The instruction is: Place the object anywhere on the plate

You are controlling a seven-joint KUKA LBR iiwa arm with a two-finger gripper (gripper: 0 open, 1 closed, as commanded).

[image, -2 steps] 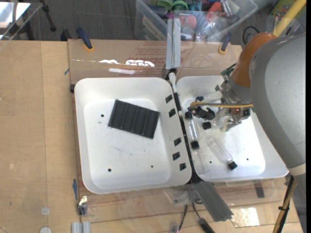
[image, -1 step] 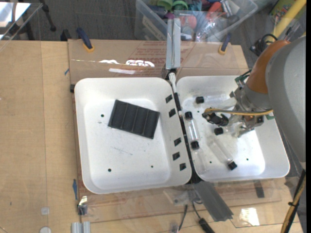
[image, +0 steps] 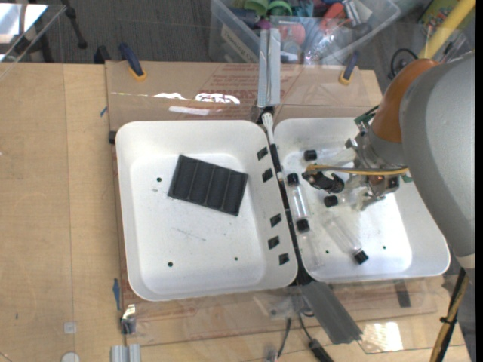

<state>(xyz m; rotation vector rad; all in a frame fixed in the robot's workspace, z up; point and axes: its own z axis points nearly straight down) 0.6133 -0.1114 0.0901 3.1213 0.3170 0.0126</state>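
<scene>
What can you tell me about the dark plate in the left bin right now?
The plate is a flat, dark grey to black rectangle with parallel ridges dividing it into strips; it looks like plastic or rubber. It lies flat on the floor of the left bin, in the upper middle, turned slightly clockwise. Nothing rests on it, and it touches no wall. The gripper is over the right bin, well away.

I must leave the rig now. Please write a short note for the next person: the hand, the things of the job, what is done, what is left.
Hand: low in the right bin, among clear tubes with black caps. I cannot tell if it is open or shut, or if it holds anything.
Plate: dark, ribbed, flat in the left bin, nothing on it.
Done: no object placed yet.
Left: get one tube, carry it over the divider, set it on the plate.
</scene>
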